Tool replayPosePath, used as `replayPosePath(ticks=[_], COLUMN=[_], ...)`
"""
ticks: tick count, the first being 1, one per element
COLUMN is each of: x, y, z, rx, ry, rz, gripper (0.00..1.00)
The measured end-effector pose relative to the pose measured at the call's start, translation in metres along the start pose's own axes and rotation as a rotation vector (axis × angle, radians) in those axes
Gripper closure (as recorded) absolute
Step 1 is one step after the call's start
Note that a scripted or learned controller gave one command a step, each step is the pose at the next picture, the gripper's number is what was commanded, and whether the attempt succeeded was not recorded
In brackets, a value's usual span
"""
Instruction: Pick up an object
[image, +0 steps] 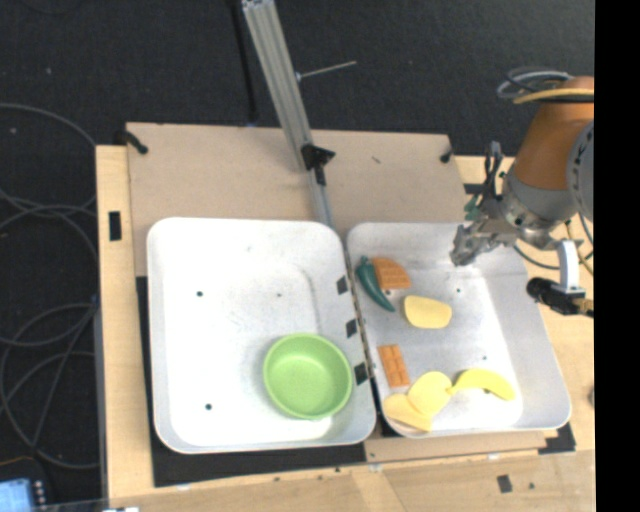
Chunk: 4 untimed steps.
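1. Bench (230, 170): a tan board carrying 2 shallow white bins side by side, with dark floor and cables beyond it.
2. Arm (548, 150): grey with an orange band, reaching in from the right. Its gripper (466, 250) hangs over the upper part of the right bin (520, 340), above bare white floor. Whether the fingers are spread or closed, I cannot tell; nothing is visible between them.
3. Progress, as a judgement: the pick is not yet made. Choosing a piece, descending, closing and lifting all appear to remain.
4. Left bin (230, 290): holds 1 green bowl (307, 375) near its lower right corner, well apart from the gripper.
5. Candidate pieces in the right bin, none touched by the gripper: a yellow disc (427, 312) nearest it; a yellow cluster (420, 400) at the lower edge; a yellow curved piece (485, 383) beside that cluster.
6. Possible hindrances: a green pod (375, 284) touching an orange block (392, 274), and a second orange block (393, 365), all lie against the dividing wall, likely leaving the fingers little room there.
7. A metal post (285, 90) slants over the bench, clear of the arm.
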<state>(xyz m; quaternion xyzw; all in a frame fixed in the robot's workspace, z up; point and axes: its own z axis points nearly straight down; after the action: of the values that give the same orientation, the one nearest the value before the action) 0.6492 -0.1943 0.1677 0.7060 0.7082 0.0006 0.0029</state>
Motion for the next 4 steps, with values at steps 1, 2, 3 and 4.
replayPosePath(ticks=[1, 2, 3, 4], x=[-0.007, -0.009, 0.039, 0.086], y=[0.005, 0.006, 0.003, -0.01], z=[-0.047, -0.102, -0.109, -0.095], rx=[-0.001, -0.003, 0.003, 0.006], ry=[0.002, 0.001, 0.004, 0.003], rz=[0.001, -0.001, -0.003, -0.002], gripper=[1.0, 1.0, 1.0, 1.0])
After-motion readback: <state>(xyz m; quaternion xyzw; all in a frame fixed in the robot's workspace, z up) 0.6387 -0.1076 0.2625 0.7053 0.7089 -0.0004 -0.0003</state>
